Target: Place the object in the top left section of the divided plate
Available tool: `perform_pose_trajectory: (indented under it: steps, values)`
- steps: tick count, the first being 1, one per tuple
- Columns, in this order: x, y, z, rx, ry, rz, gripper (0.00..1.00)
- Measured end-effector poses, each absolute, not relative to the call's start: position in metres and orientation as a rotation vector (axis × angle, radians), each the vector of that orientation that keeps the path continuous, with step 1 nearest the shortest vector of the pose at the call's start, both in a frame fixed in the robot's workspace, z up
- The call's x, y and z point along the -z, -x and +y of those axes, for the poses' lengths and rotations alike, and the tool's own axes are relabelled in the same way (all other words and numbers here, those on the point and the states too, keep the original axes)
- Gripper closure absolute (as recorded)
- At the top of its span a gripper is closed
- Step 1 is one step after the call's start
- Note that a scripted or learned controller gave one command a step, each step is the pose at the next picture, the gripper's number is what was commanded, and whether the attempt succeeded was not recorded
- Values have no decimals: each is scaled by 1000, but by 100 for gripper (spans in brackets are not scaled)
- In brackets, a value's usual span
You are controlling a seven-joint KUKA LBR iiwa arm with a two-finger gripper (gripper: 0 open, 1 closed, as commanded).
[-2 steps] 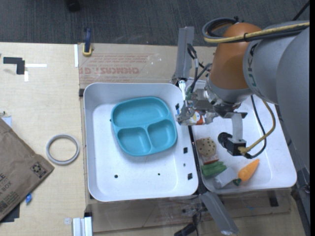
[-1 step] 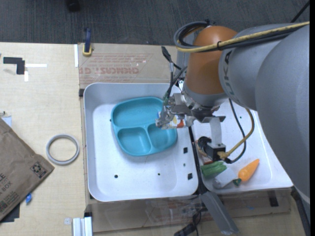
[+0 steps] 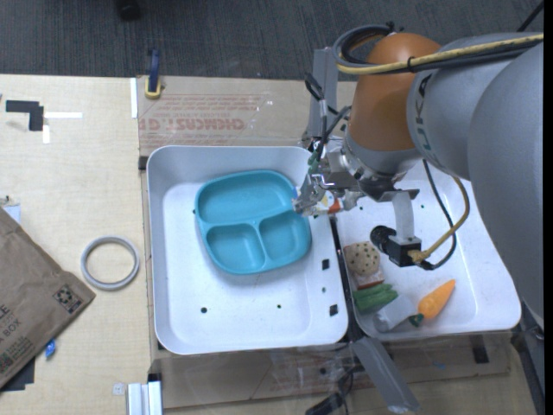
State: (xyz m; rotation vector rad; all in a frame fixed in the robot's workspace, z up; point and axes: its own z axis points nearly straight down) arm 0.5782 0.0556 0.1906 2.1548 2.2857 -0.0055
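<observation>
This looks like a robotics lab or test cell. A grey industrial arm (image 3: pixel 484 93) with an orange band reaches over a light wooden bench (image 3: pixel 69 180) bearing two shallow white bins (image 3: pixel 173 318) side by side. Black and white tape marks (image 3: pixel 26 115) sit at the bench's far left, a roll of tape (image 3: pixel 110 261) lies left of the bins, and dark carpet (image 3: pixel 216 15) lies beyond.
</observation>
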Motion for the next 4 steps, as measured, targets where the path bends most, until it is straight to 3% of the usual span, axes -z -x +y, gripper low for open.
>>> perform_pose_trajectory:
  steps: [1, 2, 4]
  values:
    - [-207, -582, 85, 6, -2374, 2058, 100]
    - [-190, -557, 71, 9, -2224, 2223, 100]
    - [-206, -558, 68, 17, -2228, 2219, 100]
